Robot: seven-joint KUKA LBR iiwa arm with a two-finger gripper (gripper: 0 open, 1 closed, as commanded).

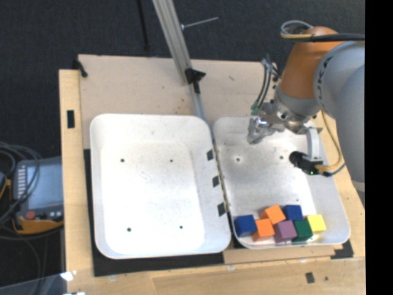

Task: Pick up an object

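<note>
I see the tool (256, 131) over the right bin's (264, 171) far end; can't tell its state. Blocks (279, 222) sit clustered at the bin's near edge, well apart from the tool.

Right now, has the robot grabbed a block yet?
Not yet. The gripper hangs over the far end of the right bin, with nothing visible in it. All the blocks sit bunched at the bin's near edge. Still left: move over to them, come down, grab one and lift.
</note>
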